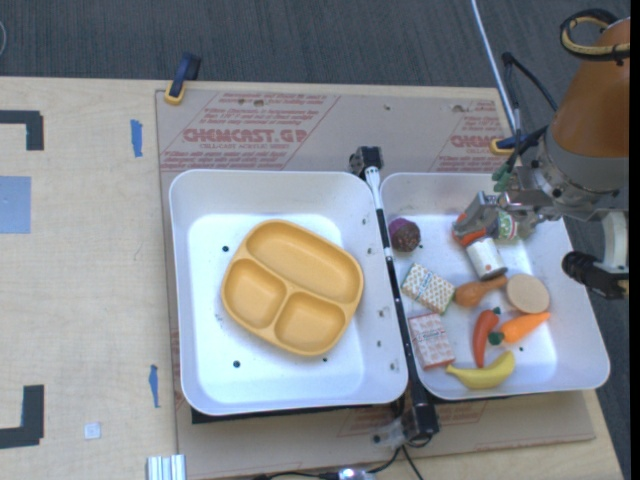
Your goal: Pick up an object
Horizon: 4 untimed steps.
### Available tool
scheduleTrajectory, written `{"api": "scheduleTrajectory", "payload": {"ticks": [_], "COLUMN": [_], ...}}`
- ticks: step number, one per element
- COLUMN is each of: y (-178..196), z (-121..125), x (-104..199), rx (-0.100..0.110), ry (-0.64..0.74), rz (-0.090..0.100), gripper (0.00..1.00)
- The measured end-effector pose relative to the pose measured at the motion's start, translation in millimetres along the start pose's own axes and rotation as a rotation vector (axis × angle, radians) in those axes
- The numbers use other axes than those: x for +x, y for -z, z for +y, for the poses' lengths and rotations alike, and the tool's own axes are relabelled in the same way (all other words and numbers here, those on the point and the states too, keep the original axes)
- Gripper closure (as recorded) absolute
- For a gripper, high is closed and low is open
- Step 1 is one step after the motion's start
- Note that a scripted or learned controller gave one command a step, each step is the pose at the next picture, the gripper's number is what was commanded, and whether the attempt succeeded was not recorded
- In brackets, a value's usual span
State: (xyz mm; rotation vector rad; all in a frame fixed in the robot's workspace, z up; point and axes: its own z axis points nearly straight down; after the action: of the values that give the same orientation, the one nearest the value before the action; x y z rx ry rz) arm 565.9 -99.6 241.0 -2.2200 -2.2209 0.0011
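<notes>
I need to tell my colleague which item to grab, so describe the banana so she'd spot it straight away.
Look in the right-hand white bin, the one crowded with toy food. The banana lies along its near edge, below the red chili pepper and the carrot. It is the bin's only yellow, curved piece.

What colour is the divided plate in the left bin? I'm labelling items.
Yellow-orange, plain; the divided plate shows clearly in the camera view.

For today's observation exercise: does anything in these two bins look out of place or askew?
Nothing is spilled or broken. The yellow three-compartment plastic plate sits askew in the left white bin, rotated against its walls. The toy foods crowd the right white bin loosely.
</notes>
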Motion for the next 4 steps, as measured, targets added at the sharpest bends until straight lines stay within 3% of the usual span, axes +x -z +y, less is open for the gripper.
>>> {"api": "scheduleTrajectory", "payload": {"ticks": [1,2,3,4], "y": [-140,-151,-140,-140], "z": [5,-12,-10,-10], "x": [-12,3,4,4], "rx": [-0.004,-0.016,-0.020,-0.020], "ry": [-0.001,-0.002,-0.002,-0.002], "rz": [-0.002,-0.003,0.000,0.000], "gripper": [0.00,0.00,1.00,0.00]}}
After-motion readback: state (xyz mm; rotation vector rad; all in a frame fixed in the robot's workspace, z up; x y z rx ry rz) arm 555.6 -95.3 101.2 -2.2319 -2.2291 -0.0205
